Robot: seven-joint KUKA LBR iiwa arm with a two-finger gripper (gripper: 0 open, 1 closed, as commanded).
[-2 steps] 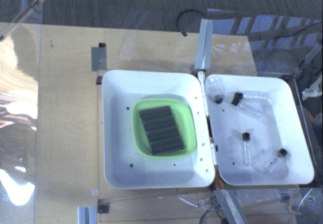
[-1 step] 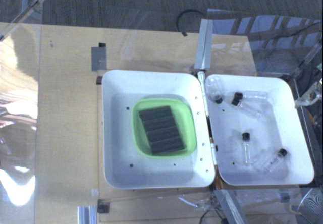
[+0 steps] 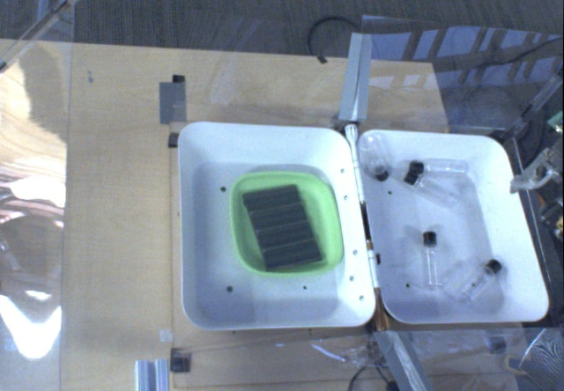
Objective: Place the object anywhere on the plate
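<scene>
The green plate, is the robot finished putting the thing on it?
Looks done: a dark ridged block already lies on the green plate in the left bin. In hand: nothing I can see being carried. Left: maybe nothing; clear vials lie loose in the right bin.

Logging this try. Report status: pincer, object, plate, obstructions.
Pincer at right bin's right edge, grip unreadable. Dark ridged block lies on green plate, left bin. Clear vials loose in right bin, apart from plate.
</scene>
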